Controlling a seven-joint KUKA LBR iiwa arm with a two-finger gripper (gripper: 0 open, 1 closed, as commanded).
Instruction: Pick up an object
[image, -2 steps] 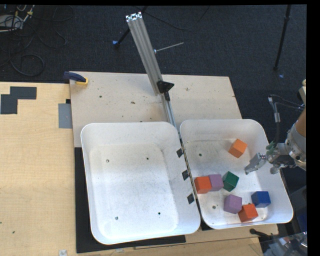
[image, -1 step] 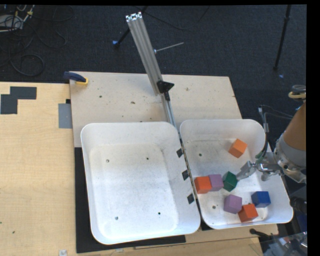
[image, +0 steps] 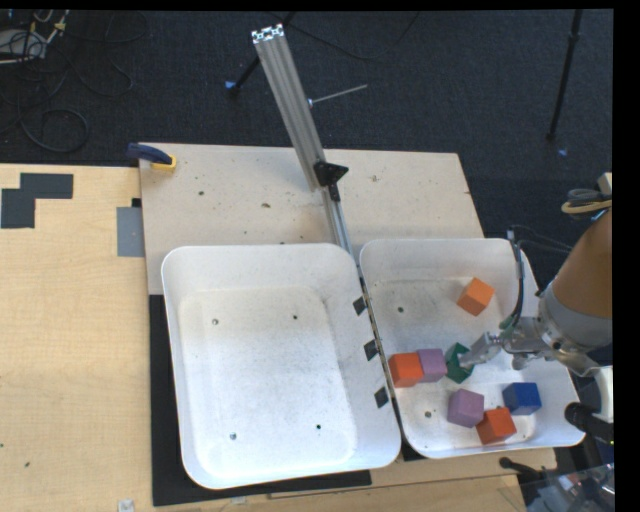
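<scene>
The right bin (image: 430, 262) holds several small blocks. An orange cube (image: 476, 296) lies toward its far side. Along the left wall sit a red-orange cube (image: 405, 369), a light purple cube (image: 432, 364) touching it, and a dark green piece (image: 458, 362). Nearer the front are a purple cube (image: 465, 408), a blue cube (image: 521, 397) and a red-orange cube (image: 496, 425). My gripper (image: 482, 351) reaches in from the right, low over the bin, its tip right beside the dark green piece. Nothing shows as lifted.
The left bin (image: 200, 300) stands beside the right one, with black clips (image: 368, 350) along the shared wall. A slanted metal rail (image: 295, 105) rises behind the bins. The arm's grey body and orange band (image: 590, 270) hang over the right bin's right rim.
</scene>
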